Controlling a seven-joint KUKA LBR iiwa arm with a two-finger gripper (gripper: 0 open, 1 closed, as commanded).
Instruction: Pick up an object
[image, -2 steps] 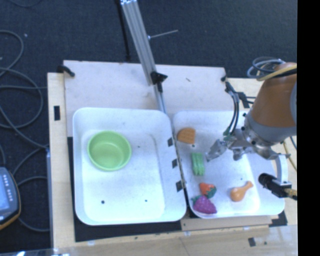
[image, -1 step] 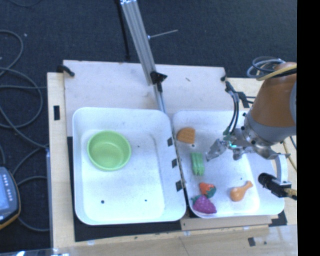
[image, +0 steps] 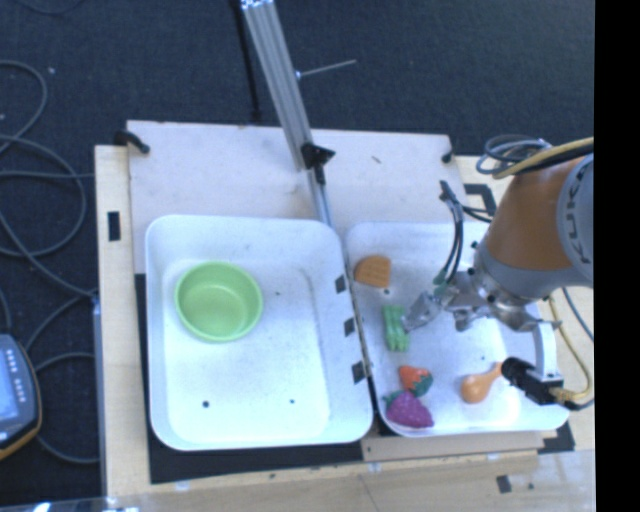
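Several small things lie in the right bin (image: 430, 240), any of which could be picked. Nearest the claw (image: 418, 314) is a green ridged piece (image: 396, 328), lying lengthwise close to the bin's left wall, roughly halfway down it. The claw's tip sits just beside that piece, at its upper right, and may be touching it; the slanted view does not settle this. Whether the claw is spread or closed cannot be told, and nothing can be seen gripped in it.

Above the green piece, well apart from it, an orange-brown rounded object (image: 373, 270) rests near the upper left part of the same bin. Below the green piece, a red-orange toy with a green top (image: 415, 379) lies near the bin's lower left corner, and a purple cluster like grapes (image: 409, 410) lies just below it, touching or nearly so, against the lower rim. To their right, an orange pear-shaped toy (image: 480, 384) rests near the lower edge, apart from the others.

The arm (image: 535, 225), with its orange band, comes in from the right over the right bin, cables looped around it.

The left bin (image: 300, 250) holds a light green bowl (image: 219, 300), upright, in its upper left part. Both bins sit side by side on the pale bench (image: 220, 165). A metal rail (image: 280, 75) slants down from the top to the gap between the bins.
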